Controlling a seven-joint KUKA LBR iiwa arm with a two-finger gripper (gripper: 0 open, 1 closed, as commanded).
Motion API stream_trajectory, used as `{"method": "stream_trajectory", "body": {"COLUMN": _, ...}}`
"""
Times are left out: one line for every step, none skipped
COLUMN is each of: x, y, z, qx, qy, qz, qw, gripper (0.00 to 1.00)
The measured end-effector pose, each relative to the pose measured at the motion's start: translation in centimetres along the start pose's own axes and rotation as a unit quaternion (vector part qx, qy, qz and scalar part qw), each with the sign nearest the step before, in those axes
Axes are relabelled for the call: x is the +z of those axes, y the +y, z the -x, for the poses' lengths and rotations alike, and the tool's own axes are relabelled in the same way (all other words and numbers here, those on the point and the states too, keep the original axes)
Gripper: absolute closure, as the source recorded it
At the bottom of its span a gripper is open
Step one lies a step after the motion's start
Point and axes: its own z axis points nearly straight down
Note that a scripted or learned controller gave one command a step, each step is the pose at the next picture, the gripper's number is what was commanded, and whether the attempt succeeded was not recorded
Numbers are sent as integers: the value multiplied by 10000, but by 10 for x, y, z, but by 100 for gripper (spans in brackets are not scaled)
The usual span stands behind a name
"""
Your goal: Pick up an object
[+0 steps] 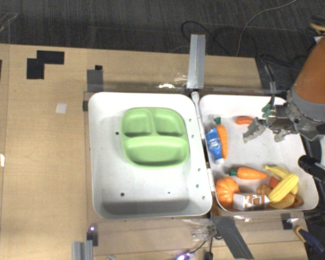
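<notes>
My claw (266, 130) hangs spread and holds nothing, over the bare middle of the right bin (235, 104). Near the bin's front edge lie a carrot (251, 173), a corn cob (284, 187) and a small pumpkin (226, 187).

Robotics lab, not a home. Wooden tabletop (38, 161) w/ black tape markers (43, 63), two white bins (105, 199) fixed side by side btwn metal rail brackets (196, 61). Loose cables (249, 26) run over dark carpet floor (97, 10) behind. Grey/orange industrial arm (317, 83) reaches in from right. Contents are plastic toy food (260, 186) and a green divided tray (154, 135), i.e. test props.
</notes>
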Motion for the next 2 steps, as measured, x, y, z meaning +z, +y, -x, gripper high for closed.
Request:
{"method": "stream_trajectory", "body": {"x": -28, "y": 0, "z": -8, "qx": -721, "qy": -8, "qz": 23, "qw": 9974, "gripper": 0}}
{"method": "stream_trajectory", "body": {"x": 70, "y": 69, "z": -29, "qx": 1345, "qy": -1, "qz": -4, "qw": 9909, "gripper": 0}}
